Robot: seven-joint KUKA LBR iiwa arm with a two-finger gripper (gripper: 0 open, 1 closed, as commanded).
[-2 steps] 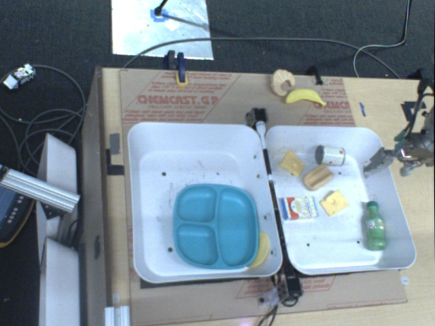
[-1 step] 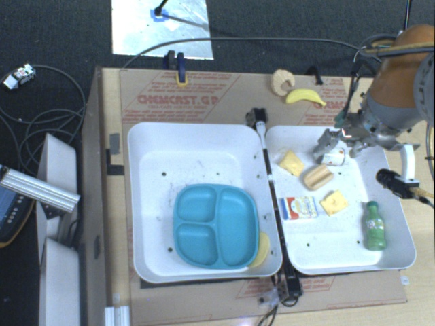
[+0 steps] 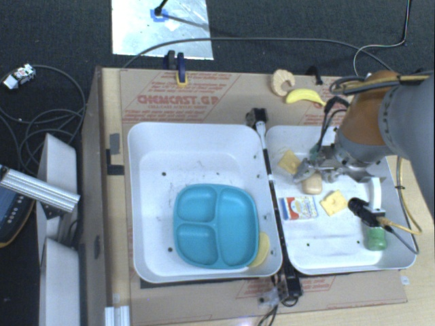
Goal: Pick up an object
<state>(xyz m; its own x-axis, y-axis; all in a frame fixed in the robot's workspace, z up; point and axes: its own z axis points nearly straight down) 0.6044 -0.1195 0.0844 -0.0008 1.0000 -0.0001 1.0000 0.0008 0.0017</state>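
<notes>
My gripper (image 3: 317, 168) hangs low over the upper left part of the right bin (image 3: 340, 260), reaching in from the right. Directly under it lies a tan rounded piece (image 3: 312, 185), touching or nearly touching the gripper. A pale yellow wedge (image 3: 289, 161) sits just left of the gripper. Below and right of the tan piece lies a small yellow square piece (image 3: 333, 203), with a white packet with red and blue print (image 3: 299, 208) to its left. A green object (image 3: 374, 238) rests near the bin's lower right corner.
The left bin (image 3: 156, 148) holds a blue divided plate (image 3: 216, 224) with a yellow piece (image 3: 262, 248) wedged at its right edge. Behind the right bin, a banana (image 3: 304, 97) and a tan ring-like object (image 3: 282, 81) lie on the cardboard. Cables run along the bench's back.
</notes>
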